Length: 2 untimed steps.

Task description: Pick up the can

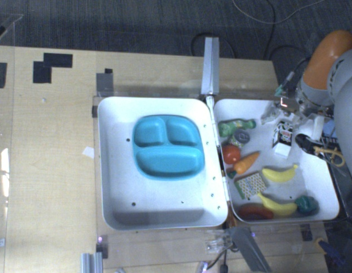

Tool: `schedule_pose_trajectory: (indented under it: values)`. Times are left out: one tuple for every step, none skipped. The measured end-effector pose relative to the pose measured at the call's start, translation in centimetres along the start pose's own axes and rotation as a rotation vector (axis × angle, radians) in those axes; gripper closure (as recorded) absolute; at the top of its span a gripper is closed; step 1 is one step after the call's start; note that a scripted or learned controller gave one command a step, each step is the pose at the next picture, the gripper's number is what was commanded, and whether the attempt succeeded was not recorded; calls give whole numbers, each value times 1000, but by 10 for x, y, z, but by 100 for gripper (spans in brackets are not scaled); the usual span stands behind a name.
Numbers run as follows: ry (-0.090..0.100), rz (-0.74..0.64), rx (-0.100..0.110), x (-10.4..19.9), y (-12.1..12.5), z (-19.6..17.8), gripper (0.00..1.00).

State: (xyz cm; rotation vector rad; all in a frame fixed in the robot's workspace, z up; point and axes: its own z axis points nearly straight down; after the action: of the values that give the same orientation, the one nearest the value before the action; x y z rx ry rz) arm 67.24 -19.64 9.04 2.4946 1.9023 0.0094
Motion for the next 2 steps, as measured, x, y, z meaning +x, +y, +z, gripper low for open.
schedule_pose_trajectory:
  values:
    - [-1, -12, -2, -16, -79, 2, 0]
    - [-1, -22, 0, 2, -17, 3, 0]
